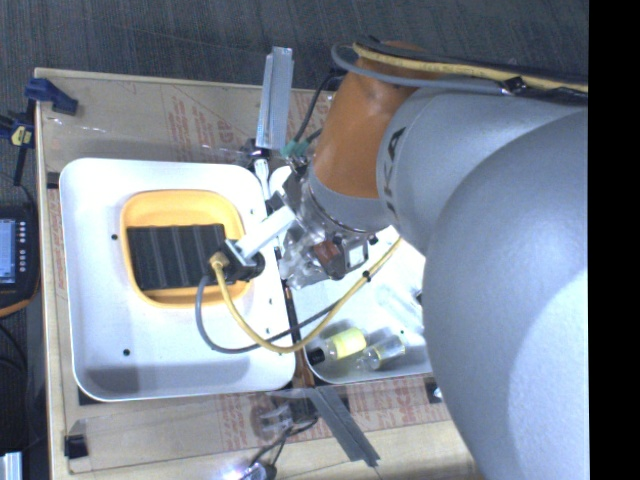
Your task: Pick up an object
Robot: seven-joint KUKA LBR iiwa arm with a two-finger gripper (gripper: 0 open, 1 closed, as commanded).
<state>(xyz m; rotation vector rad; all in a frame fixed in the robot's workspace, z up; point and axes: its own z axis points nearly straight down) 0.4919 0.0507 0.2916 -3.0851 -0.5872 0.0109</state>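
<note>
Plywood table [150, 423] on dark carpet carries two white bins. Toward 6 o'clock, by the near wall of the right bin [335, 376], a small clear bottle [348, 345] with a yellow end lies on its side. At 9 o'clock the left bin [160, 368] holds a yellow tray [180, 204] with a black ribbed insert [180, 253]. Near centre, the end effector [320, 253] hangs over the seam between the bins, at the tray's 3 o'clock. Whether it is open, closed or gripping anything cannot be told. The grey arm [500, 268] covers 3 o'clock.

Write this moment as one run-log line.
grey arm: above the bins' shared edge | left white bin: yellow tray with black ribbed insert | right white bin: clear bottle with yellow cap, on its side
</note>
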